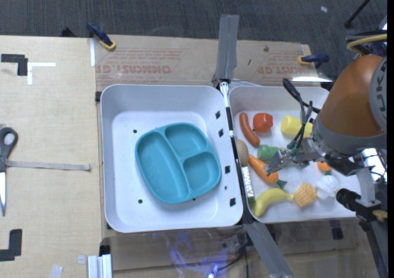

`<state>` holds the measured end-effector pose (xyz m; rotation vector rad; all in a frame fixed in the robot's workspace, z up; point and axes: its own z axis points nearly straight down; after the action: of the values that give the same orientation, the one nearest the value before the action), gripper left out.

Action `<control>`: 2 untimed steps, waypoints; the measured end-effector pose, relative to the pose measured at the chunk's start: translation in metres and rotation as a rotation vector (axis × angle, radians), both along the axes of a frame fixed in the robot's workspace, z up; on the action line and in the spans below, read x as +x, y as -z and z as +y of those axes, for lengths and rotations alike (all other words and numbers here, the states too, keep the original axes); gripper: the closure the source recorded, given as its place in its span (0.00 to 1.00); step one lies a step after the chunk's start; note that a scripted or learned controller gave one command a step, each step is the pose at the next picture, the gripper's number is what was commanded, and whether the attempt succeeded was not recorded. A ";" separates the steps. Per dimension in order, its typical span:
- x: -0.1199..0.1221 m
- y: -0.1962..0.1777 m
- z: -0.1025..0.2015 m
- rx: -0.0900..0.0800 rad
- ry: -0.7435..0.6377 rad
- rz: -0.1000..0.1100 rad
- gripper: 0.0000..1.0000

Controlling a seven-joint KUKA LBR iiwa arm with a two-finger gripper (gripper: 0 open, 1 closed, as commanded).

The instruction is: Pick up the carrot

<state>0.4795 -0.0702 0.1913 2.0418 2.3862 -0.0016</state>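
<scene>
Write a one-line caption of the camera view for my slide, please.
Gripper poised over the carrot among toy foods in the right bin; a blue divided plate lies in the left bin.

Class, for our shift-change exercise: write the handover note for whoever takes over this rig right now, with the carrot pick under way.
Gripper: low in the right bin, just beside the carrot; whether it grips anything can't be judged.
Carrot: lying in the right bin among the other toy food, the banana just below it in the view.
Done: arm has reached the carrot.
Left: grasp the carrot and lift it.
</scene>
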 end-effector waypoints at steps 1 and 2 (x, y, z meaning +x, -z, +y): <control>0.000 0.000 0.055 0.000 0.094 0.000 0.00; -0.002 0.000 0.008 0.000 0.060 0.002 0.00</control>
<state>0.4779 -0.0617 0.1910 2.1135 2.3246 -0.0036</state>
